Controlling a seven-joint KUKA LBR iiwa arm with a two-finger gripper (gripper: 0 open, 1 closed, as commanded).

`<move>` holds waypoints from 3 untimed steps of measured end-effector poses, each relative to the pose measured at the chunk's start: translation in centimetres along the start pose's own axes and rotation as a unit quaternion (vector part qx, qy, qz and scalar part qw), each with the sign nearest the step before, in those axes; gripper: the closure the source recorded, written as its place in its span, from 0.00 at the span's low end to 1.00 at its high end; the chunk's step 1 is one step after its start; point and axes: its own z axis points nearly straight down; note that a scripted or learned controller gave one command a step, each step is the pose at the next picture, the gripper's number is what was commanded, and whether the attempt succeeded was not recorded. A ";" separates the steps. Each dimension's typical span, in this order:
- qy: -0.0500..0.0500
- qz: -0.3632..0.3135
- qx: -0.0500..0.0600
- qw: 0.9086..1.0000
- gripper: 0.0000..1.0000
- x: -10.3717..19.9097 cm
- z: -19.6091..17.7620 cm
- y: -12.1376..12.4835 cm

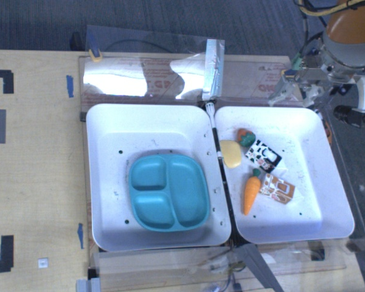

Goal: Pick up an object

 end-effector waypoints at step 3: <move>0.000 0.128 -0.001 0.992 0.00 5.7 8.7 -2.7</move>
